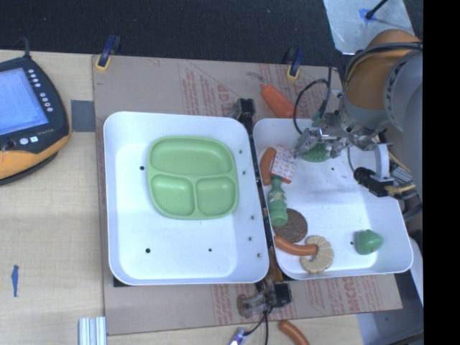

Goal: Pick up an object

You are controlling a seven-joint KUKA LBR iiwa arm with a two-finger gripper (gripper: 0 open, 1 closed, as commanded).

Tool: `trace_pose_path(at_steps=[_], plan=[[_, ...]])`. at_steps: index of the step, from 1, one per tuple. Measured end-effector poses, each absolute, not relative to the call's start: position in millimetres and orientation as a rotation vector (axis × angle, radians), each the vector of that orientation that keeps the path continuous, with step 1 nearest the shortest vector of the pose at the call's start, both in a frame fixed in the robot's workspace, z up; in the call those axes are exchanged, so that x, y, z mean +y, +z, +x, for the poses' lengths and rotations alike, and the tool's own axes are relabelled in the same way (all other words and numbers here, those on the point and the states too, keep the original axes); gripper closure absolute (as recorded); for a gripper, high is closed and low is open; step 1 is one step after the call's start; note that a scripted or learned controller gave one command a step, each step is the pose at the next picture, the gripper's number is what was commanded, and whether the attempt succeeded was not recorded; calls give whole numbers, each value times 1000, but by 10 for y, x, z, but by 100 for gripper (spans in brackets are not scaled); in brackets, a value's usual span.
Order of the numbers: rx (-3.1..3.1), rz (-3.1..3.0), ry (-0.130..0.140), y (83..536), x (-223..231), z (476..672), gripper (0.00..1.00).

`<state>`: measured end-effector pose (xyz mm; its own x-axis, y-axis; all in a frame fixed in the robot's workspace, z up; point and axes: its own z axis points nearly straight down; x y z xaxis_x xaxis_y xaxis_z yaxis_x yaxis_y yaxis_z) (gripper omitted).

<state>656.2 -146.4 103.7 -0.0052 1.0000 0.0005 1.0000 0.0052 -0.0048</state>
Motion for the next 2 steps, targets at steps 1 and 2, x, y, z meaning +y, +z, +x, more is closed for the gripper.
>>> trace_pose_path(at_steps=[1,2], plan=[[-2223,-2218,3,920,-1956,6560,0],[-2226,-2215,5,1026,-1961,6562,100]])
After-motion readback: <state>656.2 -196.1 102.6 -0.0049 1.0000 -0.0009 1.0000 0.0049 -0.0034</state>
